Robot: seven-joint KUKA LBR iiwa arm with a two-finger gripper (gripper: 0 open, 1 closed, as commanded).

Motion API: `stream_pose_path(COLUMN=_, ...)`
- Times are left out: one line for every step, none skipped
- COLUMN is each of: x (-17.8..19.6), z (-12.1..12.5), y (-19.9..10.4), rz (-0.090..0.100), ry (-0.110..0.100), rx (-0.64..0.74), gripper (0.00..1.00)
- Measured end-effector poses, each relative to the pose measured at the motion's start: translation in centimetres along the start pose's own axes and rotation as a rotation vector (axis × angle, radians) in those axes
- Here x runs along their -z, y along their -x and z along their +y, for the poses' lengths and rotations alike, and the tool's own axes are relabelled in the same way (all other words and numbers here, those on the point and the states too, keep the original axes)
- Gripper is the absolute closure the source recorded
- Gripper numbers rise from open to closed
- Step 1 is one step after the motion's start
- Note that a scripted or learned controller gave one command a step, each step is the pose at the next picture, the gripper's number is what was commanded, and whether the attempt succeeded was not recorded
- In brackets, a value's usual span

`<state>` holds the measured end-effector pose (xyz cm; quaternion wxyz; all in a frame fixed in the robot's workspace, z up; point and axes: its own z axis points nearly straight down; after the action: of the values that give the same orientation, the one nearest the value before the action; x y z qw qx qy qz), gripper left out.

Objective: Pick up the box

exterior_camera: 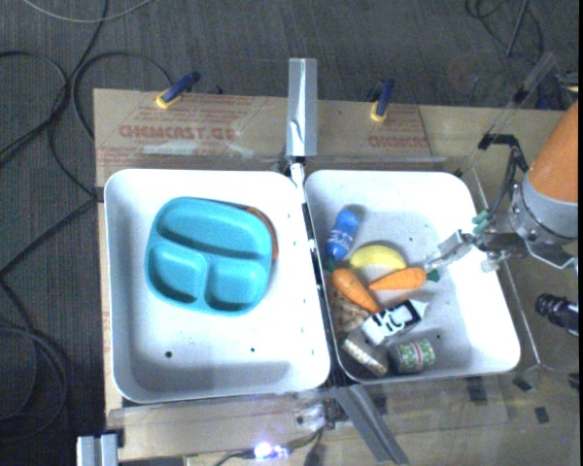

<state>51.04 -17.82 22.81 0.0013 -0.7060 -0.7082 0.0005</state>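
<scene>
While wedged low in the right bin (486, 343) among carrots (398, 280) and a can (413, 354), box (394, 320) untouched; pincer (454, 248) off to the right, spread unclear, nothing visibly held, likely to snag a carrot.
</scene>
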Motion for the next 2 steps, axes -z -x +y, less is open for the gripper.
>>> stream_pose_path(x=1.4, z=3.0, y=-3.5, rz=-0.001, ry=0.001, rx=0.088, gripper=0.00)
stream_pose_path(x=-8.3, z=5.0, y=0.6, rz=-0.002, ry=0.000, rx=0.090, gripper=0.00)
